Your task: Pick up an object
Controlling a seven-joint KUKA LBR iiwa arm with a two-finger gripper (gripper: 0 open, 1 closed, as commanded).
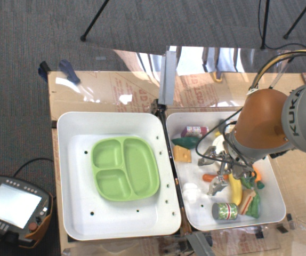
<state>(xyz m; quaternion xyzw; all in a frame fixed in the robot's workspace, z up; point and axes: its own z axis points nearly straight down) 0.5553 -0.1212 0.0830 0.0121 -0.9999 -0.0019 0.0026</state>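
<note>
1. The arm (302,119) is grey, with white "KUKA" lettering on its rounded casing, up and to the right of the end effector.
2. A wide, glossy orange band (260,119) sits just above the end effector.
3. Black and yellow cables (273,63) arc well above the band.
4. The end effector (220,181) is dark metal with thin black wires looping just to its left.

Glossy white plastic bins (67,143), a smooth green plastic tray (125,168), brown cardboard (110,89) under shiny clear film
</note>
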